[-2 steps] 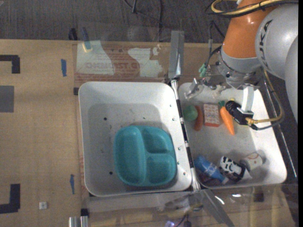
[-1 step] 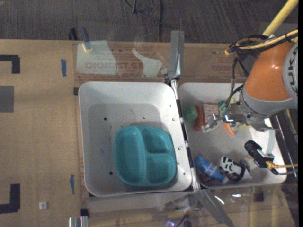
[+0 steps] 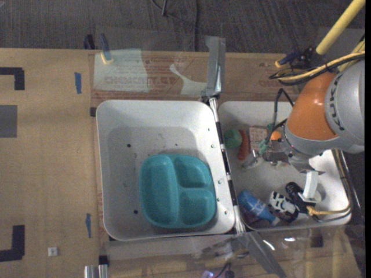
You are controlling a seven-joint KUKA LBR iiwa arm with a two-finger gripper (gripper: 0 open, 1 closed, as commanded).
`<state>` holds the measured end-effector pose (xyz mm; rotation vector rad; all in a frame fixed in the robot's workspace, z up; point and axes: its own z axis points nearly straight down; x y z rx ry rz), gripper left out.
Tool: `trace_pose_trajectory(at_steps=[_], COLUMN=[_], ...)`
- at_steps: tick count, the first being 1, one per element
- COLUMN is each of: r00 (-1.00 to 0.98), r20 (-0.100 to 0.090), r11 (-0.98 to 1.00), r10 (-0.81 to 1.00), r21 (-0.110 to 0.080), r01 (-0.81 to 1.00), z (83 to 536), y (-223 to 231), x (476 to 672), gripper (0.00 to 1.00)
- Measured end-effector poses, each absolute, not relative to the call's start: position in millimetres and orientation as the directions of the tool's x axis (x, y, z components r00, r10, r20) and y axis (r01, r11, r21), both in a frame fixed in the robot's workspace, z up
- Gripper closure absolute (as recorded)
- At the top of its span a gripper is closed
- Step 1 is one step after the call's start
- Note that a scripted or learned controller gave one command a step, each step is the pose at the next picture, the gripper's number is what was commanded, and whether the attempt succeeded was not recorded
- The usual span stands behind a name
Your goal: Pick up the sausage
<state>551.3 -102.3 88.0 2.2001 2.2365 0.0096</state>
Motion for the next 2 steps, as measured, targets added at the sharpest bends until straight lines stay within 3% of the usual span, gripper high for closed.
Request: trace_pose_trajectory(at_steps=[1, 2], r00=[-0.107, -0.291], r20=[0.0, -0.003], r11=[0.107, 0.291], r10=[0.994, 0.957], r21=[-0.001, 0.009], r01=[0.994, 0.957], z=[183.6, 96.2], y=[-77.7, -98.7], x=[545.8, 580.1], gripper=[0.0, 0.0])
